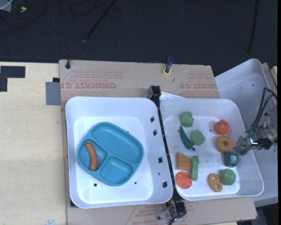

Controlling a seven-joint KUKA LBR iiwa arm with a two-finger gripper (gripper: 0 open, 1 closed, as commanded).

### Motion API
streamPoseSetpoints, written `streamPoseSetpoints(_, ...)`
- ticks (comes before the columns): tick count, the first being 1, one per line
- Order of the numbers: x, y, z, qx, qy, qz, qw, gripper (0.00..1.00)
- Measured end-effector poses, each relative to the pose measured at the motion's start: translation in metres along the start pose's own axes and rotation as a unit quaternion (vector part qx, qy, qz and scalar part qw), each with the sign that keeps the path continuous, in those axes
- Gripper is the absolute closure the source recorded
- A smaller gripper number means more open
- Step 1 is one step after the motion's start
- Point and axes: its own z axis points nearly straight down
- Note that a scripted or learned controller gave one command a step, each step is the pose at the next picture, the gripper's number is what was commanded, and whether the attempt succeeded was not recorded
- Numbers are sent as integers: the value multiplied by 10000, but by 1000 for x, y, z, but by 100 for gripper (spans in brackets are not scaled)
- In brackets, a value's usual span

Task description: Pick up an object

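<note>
Camera view: two shallow white plastic bins side by side on a cardboard sheet over the pale wooden bench (23, 149).

Left bin (77, 108), centre-left of frame: holds a blue three-compartment plastic tray (117, 146). An orange toy sausage (91, 155) lies in the tray's left compartment.

Right bin (234, 108), centre-right of frame: toy foods scattered.
- Upper area: a green toy pepper (186, 119), an orange-red toy tomato (221, 126), a dark green pod-shaped toy (186, 138), a textured green toy broccoli piece (197, 137) just beside the pod.
- Right-middle: a tan ring doughnut (224, 144), a dark teal rounded toy (231, 159) below it.
- Lower area: an orange wedge-shaped toy (182, 161), a slim green toy pickle (195, 167) just beside the wedge, a red-orange round toy (183, 180), a small tan pretzel-like ring (215, 182), a light green round toy (228, 176).

Claw (243, 146) sits at the right bin's right wall, mid-right of frame, near the doughnut and the teal toy. Cannot tell whether it is apart or together, too small and blurred. Nothing visibly held.
</note>
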Motion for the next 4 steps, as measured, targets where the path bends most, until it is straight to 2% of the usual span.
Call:
streamPoseSetpoints(1, 40, 18, -3, 14, 13, -14, 10000, 100)
streamPoseSetpoints(2, 84, 51, 1, 13, 12, -18, 10000, 100)
streamPoseSetpoints(3, 140, 70, -6, 14, 14, -23, 10000, 100)
streamPoseSetpoints(4, 141, 68, 13, 36, 4, 6, 10000, 100)
